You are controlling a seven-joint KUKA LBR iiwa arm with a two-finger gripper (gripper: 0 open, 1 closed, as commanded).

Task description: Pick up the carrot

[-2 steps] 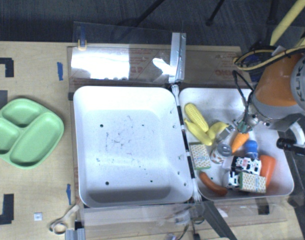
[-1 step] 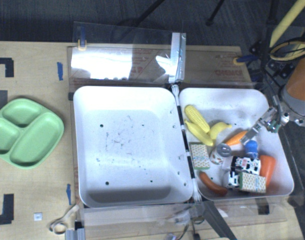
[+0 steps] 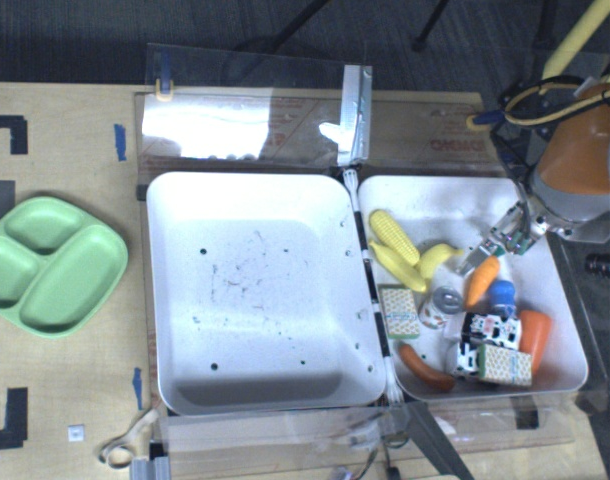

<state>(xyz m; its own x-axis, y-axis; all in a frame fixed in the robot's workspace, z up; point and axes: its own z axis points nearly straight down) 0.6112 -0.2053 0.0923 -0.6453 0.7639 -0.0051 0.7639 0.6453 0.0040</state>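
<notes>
The carrot is a short orange piece lying tilted in the right bin, between a yellow banana and a blue item. My gripper reaches in from the upper right and its tip sits right at the carrot's upper end, touching or just above it. The wrist hides how the tip meets the carrot. A second, reddish-orange object lies lower right of the carrot.
The right bin is crowded: a corn cob, a cracker packet, a silver can, a brown sausage and a patterned box. The left bin adjoins it. A green divided plate sits far left.
</notes>
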